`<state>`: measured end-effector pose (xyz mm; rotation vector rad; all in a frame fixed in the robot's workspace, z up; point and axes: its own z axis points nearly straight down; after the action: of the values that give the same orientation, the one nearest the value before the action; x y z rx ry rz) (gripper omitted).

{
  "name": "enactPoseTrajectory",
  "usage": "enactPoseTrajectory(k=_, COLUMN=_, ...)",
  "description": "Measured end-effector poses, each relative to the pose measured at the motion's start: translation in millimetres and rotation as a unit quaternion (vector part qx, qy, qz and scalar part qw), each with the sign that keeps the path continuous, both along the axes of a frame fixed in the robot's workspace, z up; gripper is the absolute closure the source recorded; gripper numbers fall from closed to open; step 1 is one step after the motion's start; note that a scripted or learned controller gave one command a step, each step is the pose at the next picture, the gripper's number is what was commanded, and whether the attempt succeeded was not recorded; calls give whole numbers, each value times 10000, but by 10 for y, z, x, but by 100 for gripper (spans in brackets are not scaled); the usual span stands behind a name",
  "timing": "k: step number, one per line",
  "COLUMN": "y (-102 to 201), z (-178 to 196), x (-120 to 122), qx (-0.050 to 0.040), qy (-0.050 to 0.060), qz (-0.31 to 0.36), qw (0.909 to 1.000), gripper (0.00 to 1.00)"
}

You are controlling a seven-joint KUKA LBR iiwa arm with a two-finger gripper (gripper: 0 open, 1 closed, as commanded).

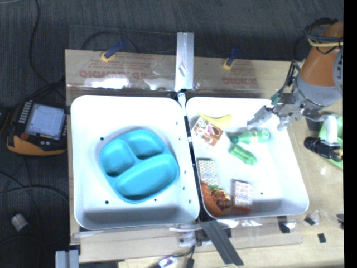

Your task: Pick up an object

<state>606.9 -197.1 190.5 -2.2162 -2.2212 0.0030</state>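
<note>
Jaws (271, 116) hang above the right bin's (290, 172) far right corner; open or closed, cannot tell. Green bottle (251, 137) lies just below them, beside a green packet (243, 153). Blue tray (139, 163) in left bin (83, 149).

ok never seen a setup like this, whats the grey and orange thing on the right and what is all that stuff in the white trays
The grey and orange thing is a robot arm reaching in from the right. Its gripper hangs above the right bin's upper right part. The picture is too coarse to tell how it is set, and nothing is visibly held.

The one camera sits above the bench, looking down at a slant.

Two shallow white bins sit side by side. The left bin holds a blue divided plate. The right bin holds small items: a green bottle, a green toy, something yellow, and a few printed packets, such as one near the divider. A handheld control screen lies on the floor at left.
</note>
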Motion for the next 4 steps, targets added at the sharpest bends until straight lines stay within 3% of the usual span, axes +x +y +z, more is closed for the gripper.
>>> enactPoseTrajectory(k=1, y=-277, z=394, x=-679, qx=-13, qy=2, qz=-601, qw=9982, gripper=0)
enactPoseTrajectory(k=2, y=272, z=-184, x=-1236, qx=2, qy=17, qz=-724, qw=9974, gripper=0)
enactPoseTrajectory(k=3, y=622, z=-493, x=-151, qx=-16, qy=8, qz=-1229, qw=9924, gripper=0)
enactPoseTrajectory(k=4, y=326, z=-1018, x=-188, qx=-14, qy=-56, qz=-1358, qw=9907, gripper=0)
